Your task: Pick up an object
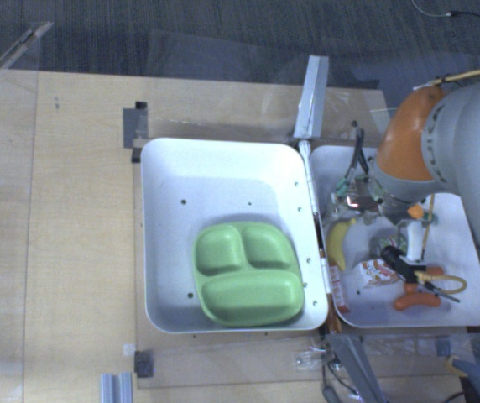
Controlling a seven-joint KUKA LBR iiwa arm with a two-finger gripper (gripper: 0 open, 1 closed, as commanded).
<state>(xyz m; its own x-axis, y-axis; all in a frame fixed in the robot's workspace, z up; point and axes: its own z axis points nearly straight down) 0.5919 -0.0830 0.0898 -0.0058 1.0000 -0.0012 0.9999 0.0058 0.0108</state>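
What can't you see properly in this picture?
All in the camera view:
- right bin: its far end is covered by the arm.
- banana: its top end is tucked under the arm's wrist.
- packet: the print is too small to read.
- orange-handled tool: too small and tangled to name for sure.

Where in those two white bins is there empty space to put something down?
The left bin is bare across its far half, between the back rim and the green tray. The right bin is crowded: banana, packet, orange-handled tool, with the arm overhead.
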